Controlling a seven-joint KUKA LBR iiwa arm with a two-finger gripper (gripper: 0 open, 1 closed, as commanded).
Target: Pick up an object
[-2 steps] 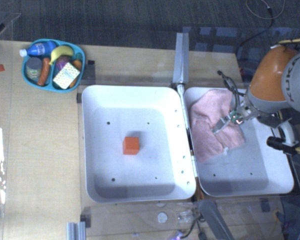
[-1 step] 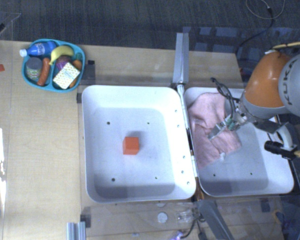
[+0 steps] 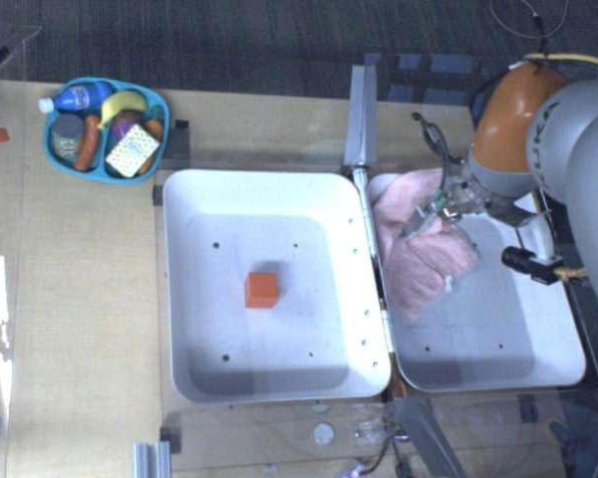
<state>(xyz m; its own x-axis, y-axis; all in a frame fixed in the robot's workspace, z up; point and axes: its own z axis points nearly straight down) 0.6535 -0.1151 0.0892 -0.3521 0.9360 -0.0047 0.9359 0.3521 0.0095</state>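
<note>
A small orange cube [image 3: 262,290] lies near the middle of the left white bin [image 3: 194,366]. A crumpled pink cloth [image 3: 426,252] lies against the left wall of the right white bin [image 3: 538,357], in its upper-left part. My gripper [image 3: 436,210] is low over the upper part of the pink cloth and seems to touch it. The grey arm with its orange band [image 3: 508,118] comes in from the right above the right bin's far edge.
A blue dish [image 3: 60,157] of toy food and a bottle stands on the bench at the far left. A metal rail [image 3: 359,118] rises between the two bins at the back. A black clip [image 3: 528,263] juts from the arm over the right bin.
</note>
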